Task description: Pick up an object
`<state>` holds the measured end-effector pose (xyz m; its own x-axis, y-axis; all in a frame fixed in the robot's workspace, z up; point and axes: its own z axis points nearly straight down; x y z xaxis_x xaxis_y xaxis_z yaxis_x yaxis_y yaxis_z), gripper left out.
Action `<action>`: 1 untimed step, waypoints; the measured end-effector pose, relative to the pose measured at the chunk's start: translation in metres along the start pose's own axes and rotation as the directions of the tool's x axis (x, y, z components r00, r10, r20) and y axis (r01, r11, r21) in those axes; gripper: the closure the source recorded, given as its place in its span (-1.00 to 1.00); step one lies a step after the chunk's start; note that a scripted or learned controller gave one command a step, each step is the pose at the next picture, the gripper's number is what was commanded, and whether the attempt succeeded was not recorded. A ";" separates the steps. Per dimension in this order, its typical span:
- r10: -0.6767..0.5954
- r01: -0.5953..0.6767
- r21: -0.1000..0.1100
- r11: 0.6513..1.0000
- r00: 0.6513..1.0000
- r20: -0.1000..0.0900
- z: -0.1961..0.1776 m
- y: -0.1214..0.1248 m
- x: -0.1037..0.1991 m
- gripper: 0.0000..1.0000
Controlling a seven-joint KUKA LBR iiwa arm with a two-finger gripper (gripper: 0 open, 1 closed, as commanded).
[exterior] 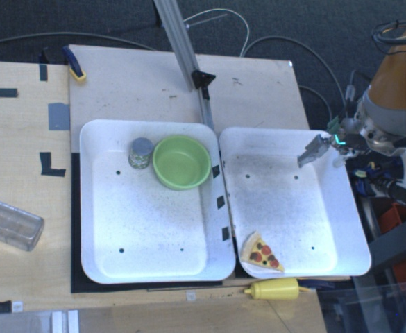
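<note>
Arm's jaws [312, 151], open or shut unclear, hover over right bin [341, 207], well apart from pizza slice [261, 252]

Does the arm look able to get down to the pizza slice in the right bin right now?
Probably yes. The gripper hangs over the right bin's upper right, and bare floor lies between it and the pizza slice. The slice sits close to the bin's lower left corner wall, which may crowd the grasp.
</note>
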<state>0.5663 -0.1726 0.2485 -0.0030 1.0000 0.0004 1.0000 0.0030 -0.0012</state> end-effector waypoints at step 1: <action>0.000 0.000 0.005 1.000 1.000 0.000 0.056 0.008 0.006 -1.00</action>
<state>0.5739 -0.1663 0.1920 -0.0027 1.0000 0.0004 1.0000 0.0027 -0.0067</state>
